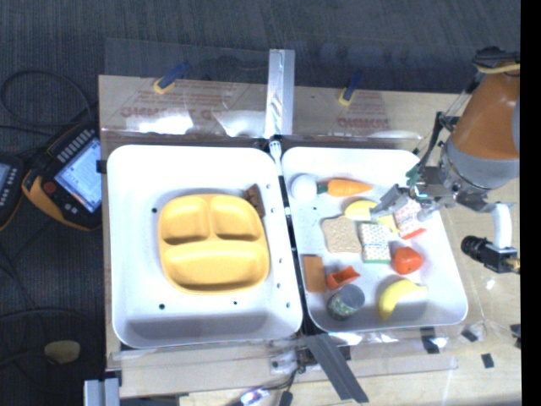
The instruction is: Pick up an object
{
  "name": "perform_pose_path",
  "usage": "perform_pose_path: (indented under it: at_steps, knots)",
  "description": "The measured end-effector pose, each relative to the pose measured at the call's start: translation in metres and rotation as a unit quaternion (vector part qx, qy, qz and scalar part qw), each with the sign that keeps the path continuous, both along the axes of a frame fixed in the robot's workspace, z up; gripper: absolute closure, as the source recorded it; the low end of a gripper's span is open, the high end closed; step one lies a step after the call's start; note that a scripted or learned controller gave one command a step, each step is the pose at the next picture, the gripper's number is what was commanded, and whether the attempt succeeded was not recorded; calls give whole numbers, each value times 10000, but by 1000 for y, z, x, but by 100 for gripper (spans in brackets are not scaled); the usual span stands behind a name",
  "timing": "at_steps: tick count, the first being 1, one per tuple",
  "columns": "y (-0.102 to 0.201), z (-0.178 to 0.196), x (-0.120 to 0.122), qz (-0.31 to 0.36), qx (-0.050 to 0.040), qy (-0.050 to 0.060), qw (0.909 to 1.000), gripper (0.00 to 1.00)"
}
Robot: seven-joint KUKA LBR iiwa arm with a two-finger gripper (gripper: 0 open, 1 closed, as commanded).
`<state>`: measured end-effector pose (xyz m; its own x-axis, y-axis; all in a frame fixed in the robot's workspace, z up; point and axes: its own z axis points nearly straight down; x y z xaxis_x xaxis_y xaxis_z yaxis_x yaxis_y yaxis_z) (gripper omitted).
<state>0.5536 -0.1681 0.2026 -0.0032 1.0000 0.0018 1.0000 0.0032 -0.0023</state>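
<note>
You are looking down at a wooden desk (127, 91) carrying two shallow white bins side by side. The left bin (127, 227), mid-frame, holds a yellow divided tray (213, 242) with a small brown piece (253, 196) at its upper right corner. The right bin (439, 299) holds scattered toy food: a white egg (303, 187), a carrot (349, 188), a lemon (362, 210), a cracker (341, 234), a tomato (407, 260), a banana (394, 295) and a grey can (346, 300). The grey and orange arm (486, 134) reaches in from the right edge. Its hand (404, 204) sits low over the right bin's upper right area, near the lemon; you cannot tell from here whether it is open, closed or gripping anything.
</note>
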Motion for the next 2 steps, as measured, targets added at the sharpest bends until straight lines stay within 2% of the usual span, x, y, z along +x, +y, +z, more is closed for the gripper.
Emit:
perform_pose_path:
  at_steps: [1, 2]
  knots:
    - [-43, -65, 56, 793, -8, -21, 9968, 0]
    - [-56, -24, 52, 1158, -27, -10, 9933, 0]
